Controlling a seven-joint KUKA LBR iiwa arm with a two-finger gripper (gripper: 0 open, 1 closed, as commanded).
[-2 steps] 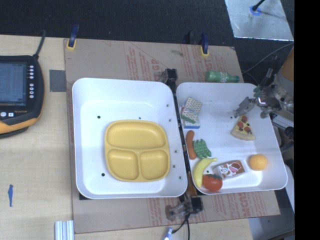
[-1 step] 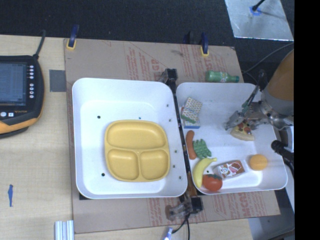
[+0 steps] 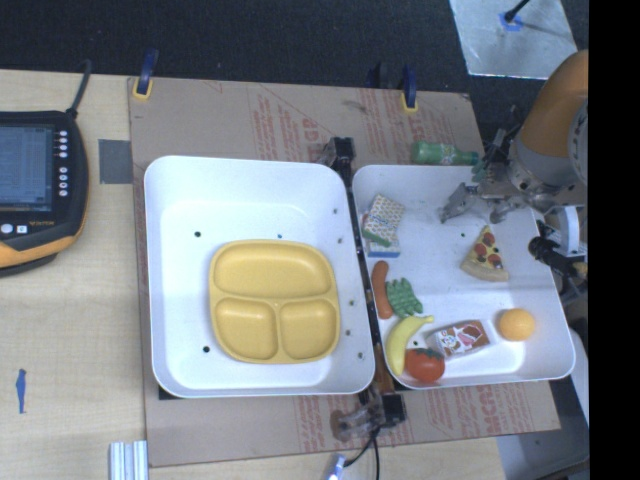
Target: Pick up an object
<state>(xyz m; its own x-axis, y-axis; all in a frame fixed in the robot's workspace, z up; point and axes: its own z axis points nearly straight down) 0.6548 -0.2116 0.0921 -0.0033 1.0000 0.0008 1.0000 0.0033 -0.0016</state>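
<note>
Over right bin's far end, gripper [image 3: 478,204] lowered, fingers spread, empty

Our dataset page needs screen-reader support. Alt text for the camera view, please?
A robot hand hovers over the right bin, which holds toy food including a pizza slice and banana. The left bin holds a yellow divided tray.

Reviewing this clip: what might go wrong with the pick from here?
The gripper hangs over bare floor at the right white bin's far end; closing there may grab nothing. The nearest item, the flat pizza-slice toy, lies low and could slip. The yellow banana, red tomato and snack packet touch, risking double grabs.
</note>
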